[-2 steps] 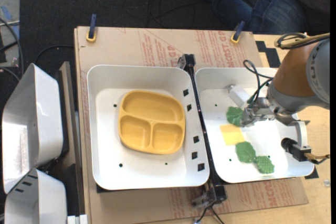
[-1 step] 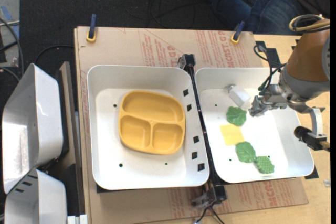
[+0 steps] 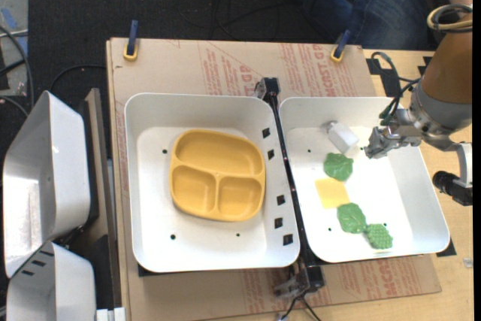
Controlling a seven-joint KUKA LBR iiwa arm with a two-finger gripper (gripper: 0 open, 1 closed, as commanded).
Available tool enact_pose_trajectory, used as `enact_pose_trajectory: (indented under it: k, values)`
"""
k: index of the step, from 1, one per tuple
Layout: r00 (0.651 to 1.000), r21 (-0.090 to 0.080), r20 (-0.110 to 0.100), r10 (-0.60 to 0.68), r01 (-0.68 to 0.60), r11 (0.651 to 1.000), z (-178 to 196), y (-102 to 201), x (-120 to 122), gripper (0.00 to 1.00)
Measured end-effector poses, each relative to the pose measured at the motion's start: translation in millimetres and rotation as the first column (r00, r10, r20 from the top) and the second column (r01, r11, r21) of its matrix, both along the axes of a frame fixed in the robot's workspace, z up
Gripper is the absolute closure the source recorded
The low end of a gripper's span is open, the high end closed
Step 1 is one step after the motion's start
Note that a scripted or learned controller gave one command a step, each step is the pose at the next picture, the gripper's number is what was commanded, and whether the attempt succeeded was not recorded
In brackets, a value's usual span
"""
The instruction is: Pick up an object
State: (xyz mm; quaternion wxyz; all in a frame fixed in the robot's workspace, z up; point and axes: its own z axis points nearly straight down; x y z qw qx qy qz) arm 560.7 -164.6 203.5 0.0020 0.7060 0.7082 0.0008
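Right now the tool (image 3: 373,147) is hanging low over the right bin (image 3: 421,184), near that bin's upper right part, and its dark tip is pointing toward the left; whether it is wide or narrow I cannot tell, since the tip is too small and dark to read, and nothing is showing as held in it. Behind it the grey arm (image 3: 443,105) with its orange band is reaching in from the right. Just beside the tool, to its left and slightly higher, a small white block (image 3: 342,136) is lying tilted on the bin floor, apart from the tip by a narrow gap. Below and to the left of the tool a green leafy piece (image 3: 338,167) is sitting, and just under that a flat yellow square (image 3: 332,193) is lying, its upper corner nearly touching the green piece. Farther toward the near edge of the same bin a second green piece (image 3: 351,219) is resting, with a bumpy green piece (image 3: 379,236) touching it or lying just beside it at the lower right. Across the divider, the left bin (image 3: 150,184) is holding a yellow compartment tray (image 3: 218,175), lying flat near the middle, well apart from the tool. Both bins are sitting side by side on the cardboard-covered surface (image 3: 195,60).
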Motion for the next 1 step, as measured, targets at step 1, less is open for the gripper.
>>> enact_pose_trajectory:
  k: [1]
  values:
    - [1.0,0.003,-0.005,0.004,-0.004,1.0,1.1,56.5,-0.5,1.0]
